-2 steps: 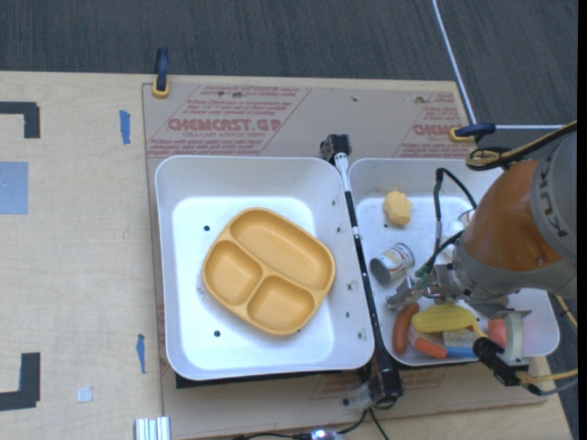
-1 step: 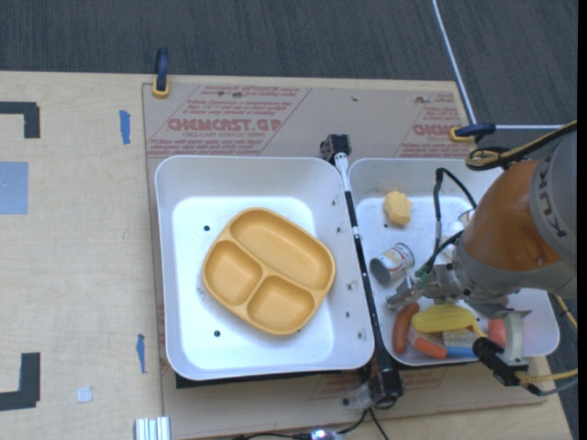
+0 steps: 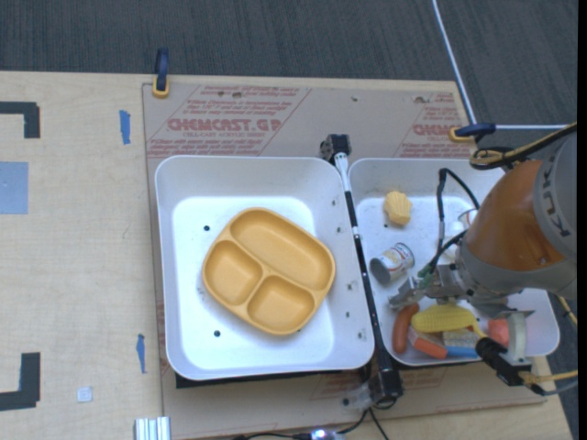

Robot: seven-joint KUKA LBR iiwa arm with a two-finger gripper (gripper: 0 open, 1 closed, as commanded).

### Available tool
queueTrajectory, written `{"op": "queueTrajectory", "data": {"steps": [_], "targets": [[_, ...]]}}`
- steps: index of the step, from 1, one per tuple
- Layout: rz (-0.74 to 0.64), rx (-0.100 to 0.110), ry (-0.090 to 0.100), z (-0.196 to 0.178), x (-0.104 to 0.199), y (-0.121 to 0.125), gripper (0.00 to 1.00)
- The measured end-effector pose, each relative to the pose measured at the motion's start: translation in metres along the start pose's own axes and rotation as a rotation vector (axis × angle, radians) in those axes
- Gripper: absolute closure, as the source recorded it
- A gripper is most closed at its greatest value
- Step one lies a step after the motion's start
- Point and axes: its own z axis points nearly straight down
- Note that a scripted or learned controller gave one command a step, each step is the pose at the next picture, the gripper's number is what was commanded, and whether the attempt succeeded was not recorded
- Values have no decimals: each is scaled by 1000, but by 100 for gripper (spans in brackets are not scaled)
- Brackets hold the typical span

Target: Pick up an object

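Over right bin [image 3: 547,335]: gripper [image 3: 424,287] low among the toys.
You can't tell jaw state; it sits between can [image 3: 393,262] and yellow corn [image 3: 444,318].

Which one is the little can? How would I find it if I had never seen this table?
Look at the right white bin, the one the grey and orange arm reaches into. Near its left wall, about halfway down, lies the little can, tipped on its side. It is the only shiny silver thing there; the lumpy yellow piece sits above it and the pile of toy food below it.
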Motion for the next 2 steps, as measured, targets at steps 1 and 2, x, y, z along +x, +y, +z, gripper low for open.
{"op": "queueTrajectory", "data": {"steps": [1, 2], "targets": [[1, -1, -3, 0, 4, 0, 0], [2, -1, -3, 0, 4, 0, 0]]}}
